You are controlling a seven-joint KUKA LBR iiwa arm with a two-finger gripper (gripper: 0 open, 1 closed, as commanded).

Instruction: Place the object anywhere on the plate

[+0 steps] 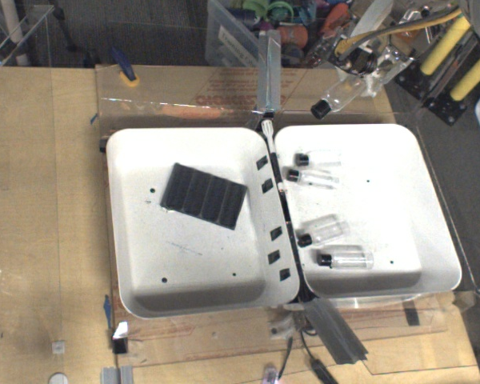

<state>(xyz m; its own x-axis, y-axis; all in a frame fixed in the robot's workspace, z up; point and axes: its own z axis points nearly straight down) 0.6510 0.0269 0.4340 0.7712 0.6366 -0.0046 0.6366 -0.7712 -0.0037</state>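
A pale wooden bench (40,214) carries two shallow white bins pushed together, and a grey bracket (336,338) sticks out below their nearest edge.

In the right bin (400,206), four clear vials with black caps lie on their sides. One vial (346,258) is nearest, close to the bin's near edge. A second (326,229) lies just beyond it, tucked toward the left wall. Further back, two more lie near each other by the far-left corner, one (314,179) just in front of the other (320,161).

The left bin (132,254) holds the plate (204,196), a dark ribbed rectangle lying flat and a little askew, toward the far half of the bin floor. Nothing rests on it.

Beyond the far edge of the right bin, the gripper (354,85) hangs above the bench. Its fingers are clenched on a fifth vial (336,98), which tilts down to the left, black cap lowest. It is well apart from the plate, across the divider.

At the far edge sits a clear tub (224,22) of bright plastic odds and ends.
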